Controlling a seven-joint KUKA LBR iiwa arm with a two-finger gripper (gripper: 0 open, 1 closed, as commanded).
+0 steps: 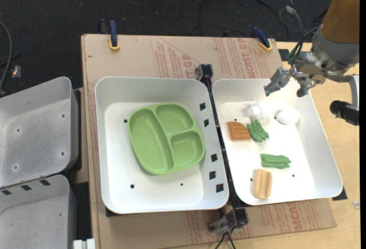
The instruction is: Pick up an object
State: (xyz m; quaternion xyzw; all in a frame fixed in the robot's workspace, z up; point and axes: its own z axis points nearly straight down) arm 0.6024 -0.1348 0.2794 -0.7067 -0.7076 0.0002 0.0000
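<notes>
My gripper (289, 85) hangs over the far edge of the right bin (320, 145), its two fingers spread apart and open with nothing between them. Below it in that bin lie a small white lump (254, 110), a white egg-like object (286, 117), a brown waffle-like square (238, 130), a green leafy piece (258, 131), a green bean-pod piece (275, 160) and a tan bread-roll shape (262, 183). The white lump and the egg-like object are the closest to the gripper.
The left bin (111, 127) holds a green divided plate (166, 138). A black divider (216, 139) runs between the bins. Grey trays (34, 127) lie off the bench at left. Clamps (114, 36) grip the cardboard's far edge.
</notes>
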